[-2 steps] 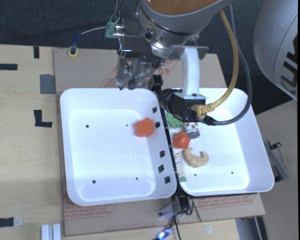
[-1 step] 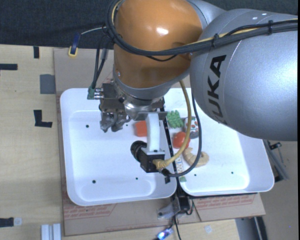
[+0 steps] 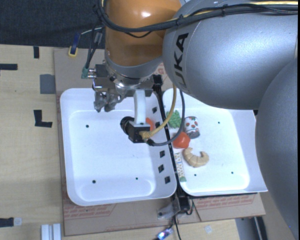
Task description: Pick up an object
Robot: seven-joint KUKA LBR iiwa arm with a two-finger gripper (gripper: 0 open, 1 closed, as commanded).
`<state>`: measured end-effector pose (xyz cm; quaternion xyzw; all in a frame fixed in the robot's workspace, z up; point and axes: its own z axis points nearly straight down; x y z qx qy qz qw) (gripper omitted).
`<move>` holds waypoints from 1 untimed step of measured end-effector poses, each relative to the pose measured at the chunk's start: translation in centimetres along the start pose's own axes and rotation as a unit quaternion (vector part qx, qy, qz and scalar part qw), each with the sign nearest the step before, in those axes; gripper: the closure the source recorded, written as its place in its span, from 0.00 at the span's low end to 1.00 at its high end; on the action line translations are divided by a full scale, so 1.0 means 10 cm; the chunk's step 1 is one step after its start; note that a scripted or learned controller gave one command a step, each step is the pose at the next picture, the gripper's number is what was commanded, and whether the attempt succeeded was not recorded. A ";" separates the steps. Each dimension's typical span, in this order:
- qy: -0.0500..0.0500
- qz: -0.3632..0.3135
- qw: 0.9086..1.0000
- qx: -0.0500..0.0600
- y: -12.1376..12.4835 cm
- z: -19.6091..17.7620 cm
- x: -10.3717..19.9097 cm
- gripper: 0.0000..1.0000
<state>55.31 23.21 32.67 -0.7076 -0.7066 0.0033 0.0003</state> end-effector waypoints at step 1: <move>0.002 -0.003 1.000 0.001 -0.58 0.07 0.02 1.00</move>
